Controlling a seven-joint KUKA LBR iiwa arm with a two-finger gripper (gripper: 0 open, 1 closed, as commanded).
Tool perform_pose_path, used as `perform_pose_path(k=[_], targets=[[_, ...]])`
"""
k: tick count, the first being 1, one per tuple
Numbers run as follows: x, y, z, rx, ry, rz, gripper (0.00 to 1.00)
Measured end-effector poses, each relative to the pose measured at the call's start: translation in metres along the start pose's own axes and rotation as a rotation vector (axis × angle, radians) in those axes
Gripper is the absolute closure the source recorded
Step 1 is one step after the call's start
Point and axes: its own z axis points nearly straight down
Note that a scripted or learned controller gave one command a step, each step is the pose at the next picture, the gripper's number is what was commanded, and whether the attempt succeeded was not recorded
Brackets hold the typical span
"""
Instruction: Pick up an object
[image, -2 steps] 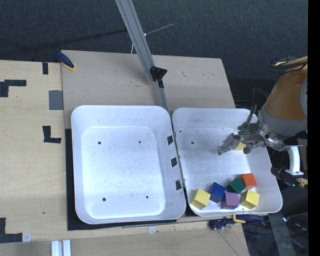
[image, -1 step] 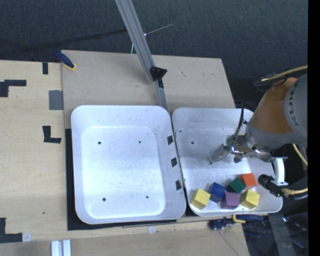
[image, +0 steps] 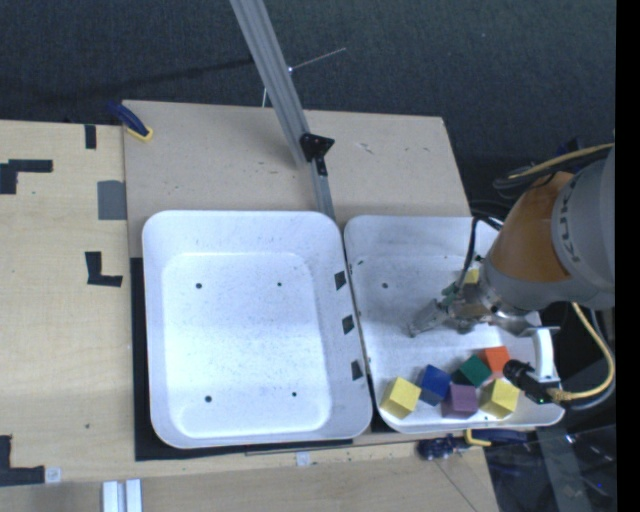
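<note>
Several small blocks lie along the near edge of the right bin (image: 400, 250): a yellow block (image: 402, 397), a blue block (image: 434, 383), a purple block (image: 461, 399), a green block (image: 472, 371), an orange block (image: 495, 358) and a second yellow block (image: 503, 397). My gripper (image: 422, 322) hangs low over the middle of the right bin, pointing left. It is above and behind the blocks, apart from them. Nothing shows in its grasp.
The left bin (image: 160, 300) sits beside the right one, their rims meeting at the centre. A slanted metal pole (image: 285, 90) crosses the bench behind the bins. Cables (image: 585, 370) trail at the right edge, near the arm's orange band (image: 525, 240).
</note>
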Motion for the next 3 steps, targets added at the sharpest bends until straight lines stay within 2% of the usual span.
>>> perform_pose_path(k=[1, 3], targets=[[0.001, 0.000, -0.011, 0.000, 0.002, -0.001, 1.00], [-0.008, -0.004, -0.134, -0.010, -0.002, 0.000, 1.00]])
